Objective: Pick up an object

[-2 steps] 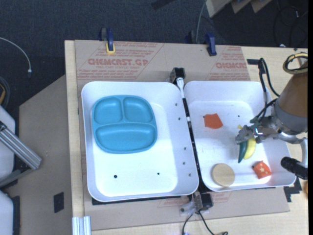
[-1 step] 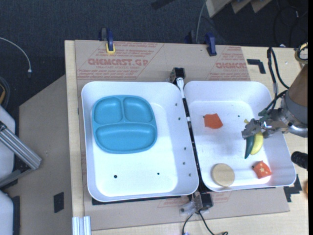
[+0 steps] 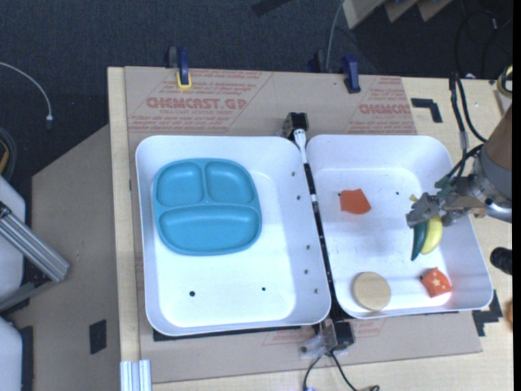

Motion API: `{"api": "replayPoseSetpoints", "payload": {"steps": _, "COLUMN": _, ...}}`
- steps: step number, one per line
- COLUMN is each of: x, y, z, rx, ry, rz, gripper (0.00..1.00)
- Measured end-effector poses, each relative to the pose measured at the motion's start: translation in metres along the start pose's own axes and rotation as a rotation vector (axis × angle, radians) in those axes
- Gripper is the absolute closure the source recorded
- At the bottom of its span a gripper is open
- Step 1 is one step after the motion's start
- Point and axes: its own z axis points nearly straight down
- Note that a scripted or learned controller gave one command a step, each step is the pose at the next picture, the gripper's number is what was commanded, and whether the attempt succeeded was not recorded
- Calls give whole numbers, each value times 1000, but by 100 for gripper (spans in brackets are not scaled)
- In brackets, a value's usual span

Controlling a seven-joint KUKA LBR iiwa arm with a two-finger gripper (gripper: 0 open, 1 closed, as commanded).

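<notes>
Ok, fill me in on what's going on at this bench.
The grey arm's end effector is down in the right-hand shallow white bin, right over a yellow-and-green banana-shaped toy. Whether it actually holds it is unclear. An orange-red flat piece, a tan round disc and a small red block lie nearby. The left-hand white bin holds a blue divided plate.

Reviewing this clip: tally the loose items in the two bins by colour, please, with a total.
Blue: 1, divided plate
Orange-red: 2, flat piece, small block
Tan: 1, round disc
Yellow-green: 1, banana under the gripper
Total: 5
</notes>
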Motion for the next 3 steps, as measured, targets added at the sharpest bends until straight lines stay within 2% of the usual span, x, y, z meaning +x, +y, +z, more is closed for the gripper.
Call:
{"api": "replayPoseSetpoints", "payload": {"steps": 1, "x": 47, "y": 0, "z": -12, "rx": 2, "ry": 3, "rz": -4, "gripper": 100}}
{"api": "replayPoseSetpoints", "payload": {"steps": 2, "x": 100, "y": 1, "z": -3, "rx": 6, "ry": 5, "rz": -4, "gripper": 100}}
{"api": "replayPoseSetpoints", "payload": {"steps": 3, "x": 154, "y": -15, "z": -9, "rx": 7, "ry": 5, "rz": -5, "gripper": 100}}
